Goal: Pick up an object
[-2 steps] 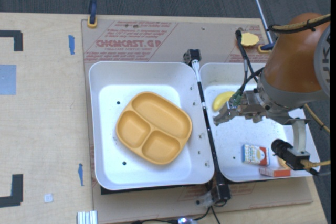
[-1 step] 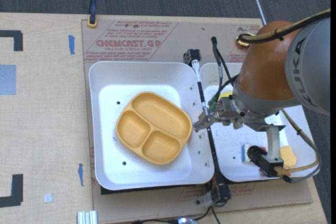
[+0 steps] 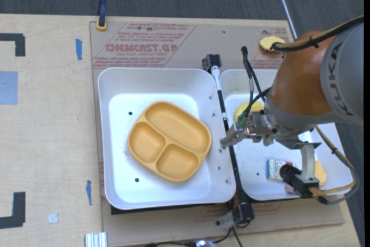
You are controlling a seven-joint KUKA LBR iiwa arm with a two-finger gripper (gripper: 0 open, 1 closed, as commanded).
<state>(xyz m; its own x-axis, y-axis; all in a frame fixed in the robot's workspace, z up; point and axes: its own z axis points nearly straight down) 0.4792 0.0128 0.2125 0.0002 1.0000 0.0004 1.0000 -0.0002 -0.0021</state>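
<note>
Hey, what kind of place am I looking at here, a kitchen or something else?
Most likely a robotics lab test bench, not a kitchen. A grey and orange robot arm reaches over two white bins, one holding a yellow divided plate, and loose cables run across a taped bench.

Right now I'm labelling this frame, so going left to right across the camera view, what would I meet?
Blue tape strip → left bin → orange divided plate → black rail between the bins → right bin → arm's orange band.
</note>
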